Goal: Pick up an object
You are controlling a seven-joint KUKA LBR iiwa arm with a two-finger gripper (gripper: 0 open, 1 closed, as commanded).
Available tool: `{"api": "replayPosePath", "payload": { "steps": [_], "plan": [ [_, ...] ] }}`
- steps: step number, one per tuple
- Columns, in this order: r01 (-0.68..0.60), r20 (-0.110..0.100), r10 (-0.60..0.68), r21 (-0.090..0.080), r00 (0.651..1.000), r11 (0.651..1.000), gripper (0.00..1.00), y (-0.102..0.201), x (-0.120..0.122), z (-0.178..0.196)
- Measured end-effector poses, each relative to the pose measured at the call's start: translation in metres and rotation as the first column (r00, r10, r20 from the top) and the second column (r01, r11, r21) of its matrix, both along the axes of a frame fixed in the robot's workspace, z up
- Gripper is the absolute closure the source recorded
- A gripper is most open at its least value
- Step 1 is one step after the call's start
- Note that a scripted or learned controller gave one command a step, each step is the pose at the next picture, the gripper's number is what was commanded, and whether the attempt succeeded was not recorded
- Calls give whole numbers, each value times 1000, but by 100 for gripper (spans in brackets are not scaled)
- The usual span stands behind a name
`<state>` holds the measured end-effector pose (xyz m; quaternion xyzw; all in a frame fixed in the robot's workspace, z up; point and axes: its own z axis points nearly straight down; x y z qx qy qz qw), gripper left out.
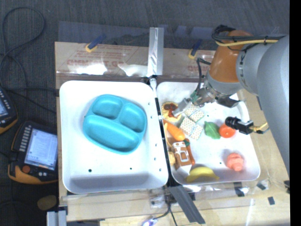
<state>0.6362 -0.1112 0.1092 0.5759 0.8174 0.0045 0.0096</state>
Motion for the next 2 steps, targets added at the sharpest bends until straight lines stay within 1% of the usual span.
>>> {"api": "replayPosePath", "payload": {
  "steps": [1,2],
  "plan": [
    [-51,-3,51,2,999,999,0,-11,12,-9],
    [62,-43,-62,5,997,998,0,-48,28,-4]
  ]
}}
